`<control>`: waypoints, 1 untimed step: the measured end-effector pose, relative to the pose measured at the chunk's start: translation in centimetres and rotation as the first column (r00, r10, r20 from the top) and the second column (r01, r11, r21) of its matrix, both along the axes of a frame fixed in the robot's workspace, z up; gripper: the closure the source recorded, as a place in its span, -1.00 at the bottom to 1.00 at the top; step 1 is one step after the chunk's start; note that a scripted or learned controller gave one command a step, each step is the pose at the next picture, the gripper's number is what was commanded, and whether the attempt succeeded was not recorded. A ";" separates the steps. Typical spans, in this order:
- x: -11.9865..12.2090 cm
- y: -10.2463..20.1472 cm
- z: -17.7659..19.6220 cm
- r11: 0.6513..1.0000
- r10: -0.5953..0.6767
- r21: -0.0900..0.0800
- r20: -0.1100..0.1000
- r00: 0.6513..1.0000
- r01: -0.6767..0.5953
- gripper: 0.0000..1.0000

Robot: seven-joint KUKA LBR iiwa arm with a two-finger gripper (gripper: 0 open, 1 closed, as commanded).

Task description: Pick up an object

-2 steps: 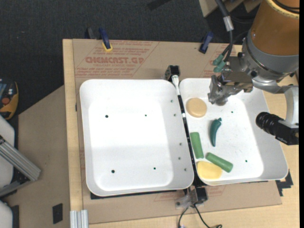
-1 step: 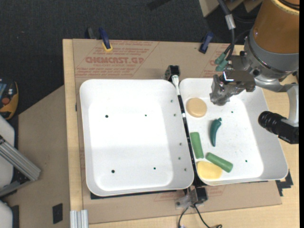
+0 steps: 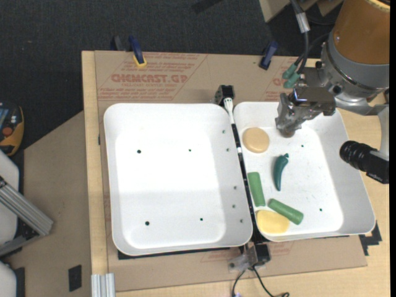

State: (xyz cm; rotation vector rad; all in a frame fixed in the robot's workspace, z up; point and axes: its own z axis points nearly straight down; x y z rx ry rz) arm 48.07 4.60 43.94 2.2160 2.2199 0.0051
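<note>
Camera view looks down on the table [image 3: 93, 166], where the arm's jaws [image 3: 288, 126] hang over the far part of the right bin [image 3: 337, 224]; from this slant I cannot tell whether they are parted or closed, and nothing can be seen between them. Every candidate for the pick lies in that same bin. The round tan disc [image 3: 255, 139] sits just beside the jaws, toward the left bin [image 3: 167, 178] and a little nearer the camera. The dark green pepper [image 3: 280, 169] lies nearer the camera, close under the jaws' line. The green stick [image 3: 255, 189] runs along the divider between the bins, and the second green piece [image 3: 285, 211] rests touching the yellow disc [image 3: 272, 221] in the near corner, well apart from the jaws. My judgement is that the main risk is a descent onto bare bin floor: the jaws appear to stand beside the tan disc rather than over it, so a straight drop could close on nothing or only clip the disc's edge and push it away. The disc looks flat and low, so it may slip out. The pepper is thin and curved and could roll aside. Going for the stick risks striking the bin wall, and the touching pair could be dragged together.
</note>
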 end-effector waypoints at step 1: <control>0.8 1.2 -7.5 1.000 -0.002 0.000 -0.015 1.000 0.002 1.00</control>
